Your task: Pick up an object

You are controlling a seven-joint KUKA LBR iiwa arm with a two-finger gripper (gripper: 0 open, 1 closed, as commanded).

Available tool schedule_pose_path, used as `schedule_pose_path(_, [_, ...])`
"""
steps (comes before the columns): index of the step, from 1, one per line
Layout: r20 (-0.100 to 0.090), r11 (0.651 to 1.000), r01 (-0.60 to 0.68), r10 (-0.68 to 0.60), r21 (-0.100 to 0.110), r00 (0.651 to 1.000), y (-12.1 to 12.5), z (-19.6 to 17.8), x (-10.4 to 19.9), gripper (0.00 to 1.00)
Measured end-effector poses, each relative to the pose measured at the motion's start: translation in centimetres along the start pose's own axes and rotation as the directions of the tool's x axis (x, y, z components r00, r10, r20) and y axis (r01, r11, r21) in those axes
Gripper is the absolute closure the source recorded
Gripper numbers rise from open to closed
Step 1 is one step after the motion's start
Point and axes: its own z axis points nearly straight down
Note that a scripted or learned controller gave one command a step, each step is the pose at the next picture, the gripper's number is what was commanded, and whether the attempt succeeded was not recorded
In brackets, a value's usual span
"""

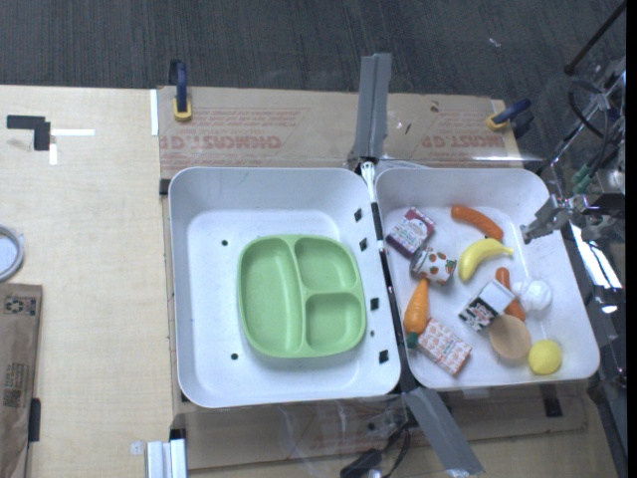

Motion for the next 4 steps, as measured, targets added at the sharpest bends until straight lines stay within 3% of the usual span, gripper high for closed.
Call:
schedule_pose_path(1, [0.0, 0.995, -0.104, 0.104, 0.001, 0.995, 6.7, 12.4, -2.1, 0.0])
schedule_pose_path(2, [0.0, 1.0, -0.029, 0.029, -0.002, 1.0, 9.8, 19.7, -2.7, 0.0])
schedule_pose_path(3, [0.001, 1.0, -0.028, 0.028, -0.003, 1.0, 9.9, 18.7, -2.7, 1.0])
schedule_pose_path(4, [0.001, 1.0, -0.028, 0.028, -0.003, 1.0, 9.9, 18.8, -2.7, 0.0])
